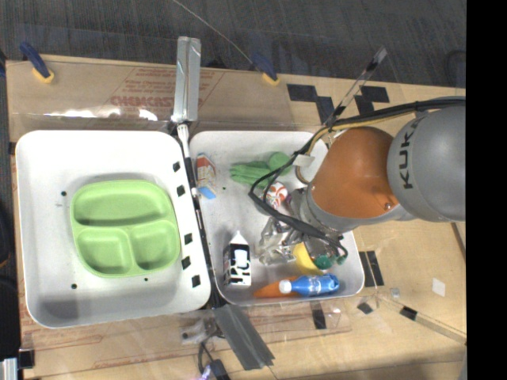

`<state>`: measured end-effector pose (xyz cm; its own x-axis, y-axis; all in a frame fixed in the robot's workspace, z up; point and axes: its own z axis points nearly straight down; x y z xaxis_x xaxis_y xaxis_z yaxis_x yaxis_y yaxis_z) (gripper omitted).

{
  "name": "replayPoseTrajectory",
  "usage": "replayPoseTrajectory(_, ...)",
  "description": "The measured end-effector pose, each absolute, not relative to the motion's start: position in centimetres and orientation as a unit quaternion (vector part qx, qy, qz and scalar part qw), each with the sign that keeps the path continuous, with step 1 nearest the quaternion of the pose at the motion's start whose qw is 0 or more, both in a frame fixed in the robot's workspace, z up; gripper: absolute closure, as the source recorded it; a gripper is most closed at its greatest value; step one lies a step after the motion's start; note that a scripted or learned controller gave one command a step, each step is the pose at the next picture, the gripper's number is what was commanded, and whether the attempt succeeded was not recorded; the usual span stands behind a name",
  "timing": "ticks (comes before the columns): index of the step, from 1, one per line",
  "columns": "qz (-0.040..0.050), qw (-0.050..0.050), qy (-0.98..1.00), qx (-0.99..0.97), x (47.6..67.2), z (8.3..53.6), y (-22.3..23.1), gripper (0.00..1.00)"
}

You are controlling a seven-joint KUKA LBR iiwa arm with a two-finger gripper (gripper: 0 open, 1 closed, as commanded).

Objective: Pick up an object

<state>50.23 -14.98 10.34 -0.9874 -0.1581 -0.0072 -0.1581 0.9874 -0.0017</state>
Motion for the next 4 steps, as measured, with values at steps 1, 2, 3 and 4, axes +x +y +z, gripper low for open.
replayPoseTrajectory(1, -0.0025, 0.005, 0.981, -0.195, 53.8, 24.7, -13.0, 1.0)
replayPoseTrajectory(2, -0.0008, 0.003, 0.986, -0.168, 63.4, 9.3, -15.8, 1.0)
replayPoseTrajectory(3, -0.0022, 0.004, 0.924, -0.382, 65.9, 9.6, -21.0, 1.0)
replayPoseTrajectory(4, -0.0019, 0.004, 0.924, -0.382, 65.9, 9.6, -21.0, 0.0)
